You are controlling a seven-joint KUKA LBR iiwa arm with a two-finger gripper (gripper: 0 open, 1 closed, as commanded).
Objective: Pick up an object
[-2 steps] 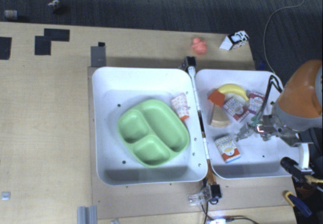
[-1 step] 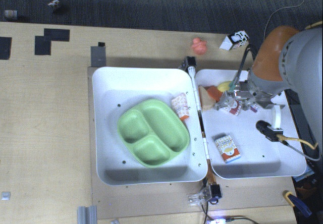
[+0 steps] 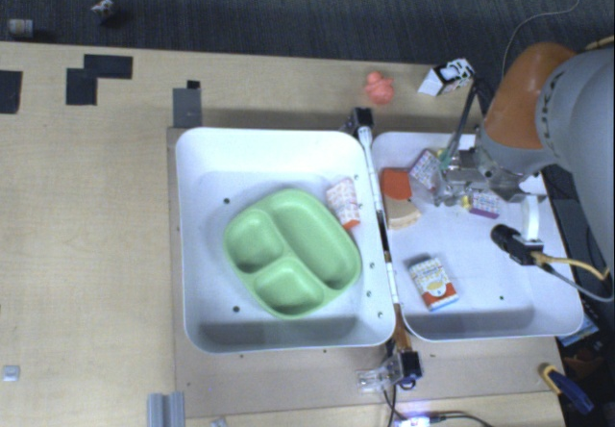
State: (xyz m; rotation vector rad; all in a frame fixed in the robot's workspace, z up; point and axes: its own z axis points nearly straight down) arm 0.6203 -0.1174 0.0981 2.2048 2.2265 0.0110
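I had my claw (image 3: 452, 187) lowered into the right bin (image 3: 500, 314), at its far end, just right of the orange block (image 3: 395, 184) that sat on a tan piece (image 3: 404, 213). A small patterned packet (image 3: 424, 167) lay right against my wrist, probably my target, since I had come down almost on top of it. How wide the claw stood, or whether it held anything, I could not tell. Nearer than the orange block lay a small carton (image 3: 433, 282). Left of it, the other bin (image 3: 192, 223) held a green tray (image 3: 291, 251).
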